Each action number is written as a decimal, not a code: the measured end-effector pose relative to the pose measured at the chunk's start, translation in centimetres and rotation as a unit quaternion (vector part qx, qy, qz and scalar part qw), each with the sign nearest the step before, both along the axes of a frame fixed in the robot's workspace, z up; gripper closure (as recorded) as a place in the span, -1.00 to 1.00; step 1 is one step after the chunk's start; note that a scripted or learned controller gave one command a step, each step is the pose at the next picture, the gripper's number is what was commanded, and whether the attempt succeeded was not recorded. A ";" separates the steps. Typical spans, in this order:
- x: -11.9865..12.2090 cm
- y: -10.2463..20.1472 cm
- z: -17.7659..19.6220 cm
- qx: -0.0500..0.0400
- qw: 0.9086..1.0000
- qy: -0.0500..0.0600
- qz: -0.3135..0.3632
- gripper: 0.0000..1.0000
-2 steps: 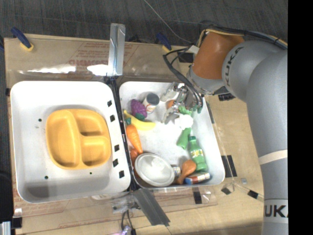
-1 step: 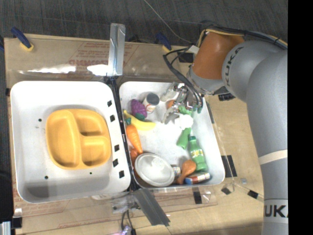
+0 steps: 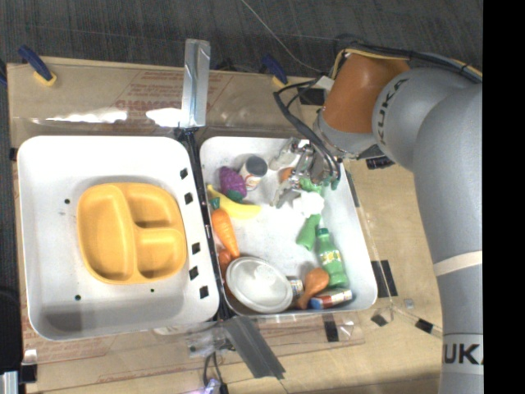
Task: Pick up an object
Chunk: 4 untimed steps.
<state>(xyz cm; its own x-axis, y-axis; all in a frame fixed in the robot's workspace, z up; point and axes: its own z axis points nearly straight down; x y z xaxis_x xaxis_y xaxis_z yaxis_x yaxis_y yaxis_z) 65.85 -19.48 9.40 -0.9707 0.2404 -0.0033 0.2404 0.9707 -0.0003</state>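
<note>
My gripper [image 3: 294, 185] reaches down into the upper middle of the right bin [image 3: 358, 220], under the orange band. Its metal fingers hang over the white floor, close to a small green piece [image 3: 311, 185] on its right. A purple grape bunch [image 3: 232, 182] and a grey cup [image 3: 256, 167] lie to its left. A yellow banana [image 3: 234, 206] and an orange carrot [image 3: 225, 233] lie along the bin's left wall. A green bottle [image 3: 330, 258] lies below the gripper. I see nothing clearly held between the fingers.
A metal bowl [image 3: 258, 284] sits at the right bin's front, with a brown drumstick [image 3: 313, 283] and a small tube [image 3: 331, 300] beside it. The left bin [image 3: 49, 302] holds a yellow divided tray [image 3: 131, 230]. A metal divider post [image 3: 195, 84] stands between the bins.
</note>
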 end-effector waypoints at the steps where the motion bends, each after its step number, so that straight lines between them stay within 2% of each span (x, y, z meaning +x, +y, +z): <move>1: 0.0 0.0 0.0 0.000 1.000 0.000 0.000 -1.00; 4: 0.0 0.0 0.0 0.000 1.000 0.000 0.000 -1.00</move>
<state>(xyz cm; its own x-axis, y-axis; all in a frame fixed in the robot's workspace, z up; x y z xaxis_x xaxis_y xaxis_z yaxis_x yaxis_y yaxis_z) 65.85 -19.48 9.40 -0.9707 0.2404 -0.0033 0.2404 0.9707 -0.0003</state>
